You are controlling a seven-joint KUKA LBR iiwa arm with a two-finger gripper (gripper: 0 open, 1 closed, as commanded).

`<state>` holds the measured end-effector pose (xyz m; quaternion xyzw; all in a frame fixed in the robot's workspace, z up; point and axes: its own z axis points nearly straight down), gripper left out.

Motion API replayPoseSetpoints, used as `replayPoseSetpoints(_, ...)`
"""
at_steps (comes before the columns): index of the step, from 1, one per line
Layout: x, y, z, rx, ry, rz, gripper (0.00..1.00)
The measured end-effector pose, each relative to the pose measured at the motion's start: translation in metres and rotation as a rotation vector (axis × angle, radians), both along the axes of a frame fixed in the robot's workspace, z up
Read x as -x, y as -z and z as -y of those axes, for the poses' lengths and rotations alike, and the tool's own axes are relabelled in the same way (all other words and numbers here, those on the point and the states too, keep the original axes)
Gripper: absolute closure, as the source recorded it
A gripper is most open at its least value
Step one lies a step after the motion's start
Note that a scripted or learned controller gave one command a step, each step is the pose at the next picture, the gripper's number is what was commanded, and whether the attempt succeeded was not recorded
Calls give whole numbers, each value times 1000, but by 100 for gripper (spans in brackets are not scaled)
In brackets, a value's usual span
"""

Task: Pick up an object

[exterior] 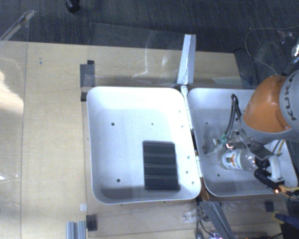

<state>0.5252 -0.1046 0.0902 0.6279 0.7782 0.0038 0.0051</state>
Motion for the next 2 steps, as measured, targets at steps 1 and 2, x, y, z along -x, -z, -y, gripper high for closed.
replayPoseSetpoints(1, -4, -13, -1, 0, -1, 12, 100)
replayPoseSetpoints(2, 30, -32, -11, -2, 50, -9, 100)
